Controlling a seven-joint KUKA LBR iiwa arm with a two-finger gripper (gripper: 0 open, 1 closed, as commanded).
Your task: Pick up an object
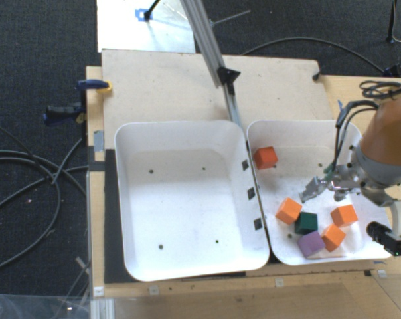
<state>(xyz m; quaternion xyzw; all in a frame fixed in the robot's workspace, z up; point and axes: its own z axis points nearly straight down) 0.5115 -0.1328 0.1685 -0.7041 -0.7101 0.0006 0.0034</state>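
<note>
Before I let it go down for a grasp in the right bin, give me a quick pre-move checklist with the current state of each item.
1. Targets present in the right bin: ok. Four orange cubes, a green cube and a purple cube lie there.
2. Gripper positioned over the right bin: ok, above bare floor just up-right of the nearest orange cube.
3. Gripper free of any object: ok, nothing shows between its tips.
4. Finger opening: cannot tell.
5. An isolated target: ok. The orange cube near the divider stands alone.
6. Clearance in the lower cluster: not ok. Green, purple and an orange cube sit packed together.
</note>
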